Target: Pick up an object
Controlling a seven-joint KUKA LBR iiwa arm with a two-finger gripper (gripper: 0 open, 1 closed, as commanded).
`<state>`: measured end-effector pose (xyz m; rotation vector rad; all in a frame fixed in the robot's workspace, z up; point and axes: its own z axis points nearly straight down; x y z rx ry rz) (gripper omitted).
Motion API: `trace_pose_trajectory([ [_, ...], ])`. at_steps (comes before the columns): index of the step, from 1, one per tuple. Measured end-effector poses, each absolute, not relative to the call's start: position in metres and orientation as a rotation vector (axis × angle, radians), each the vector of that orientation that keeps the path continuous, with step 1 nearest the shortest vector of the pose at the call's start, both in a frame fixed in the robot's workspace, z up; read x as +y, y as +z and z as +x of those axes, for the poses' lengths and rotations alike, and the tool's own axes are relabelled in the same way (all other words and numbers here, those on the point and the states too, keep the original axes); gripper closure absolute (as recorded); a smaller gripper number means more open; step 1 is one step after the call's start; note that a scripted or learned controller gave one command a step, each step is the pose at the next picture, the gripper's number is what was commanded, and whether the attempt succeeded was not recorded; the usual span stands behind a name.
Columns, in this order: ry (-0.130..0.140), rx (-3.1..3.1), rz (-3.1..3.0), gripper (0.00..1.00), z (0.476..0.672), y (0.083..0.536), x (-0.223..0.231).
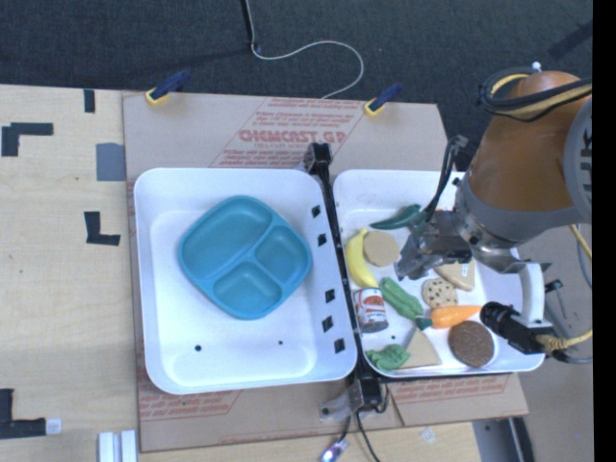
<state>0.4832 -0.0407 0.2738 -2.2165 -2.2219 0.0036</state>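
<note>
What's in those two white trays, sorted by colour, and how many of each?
Blue: 1, the divided plate
Yellow: 1, the banana
Orange: 1, the carrot
Green: at least 3 pieces
Tan or brown: at least 4 pieces
Red and white: 1, the can
Total: at least 11

Possibly "CHEMCAST GP" on cardboard sheet (289, 133)

The arm (534, 157) reaches in from the right, its orange band uppermost, wrist bent downward. The gripper (423, 253) hangs low at its end, pointing left, dark and partly blurred.
</note>
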Motion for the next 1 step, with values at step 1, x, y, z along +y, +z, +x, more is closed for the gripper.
trace_pose_trajectory([
  [1, 0.006, -2.225, -2.209, 1.00, 0.4825, 0.2373, 0.0250],
])
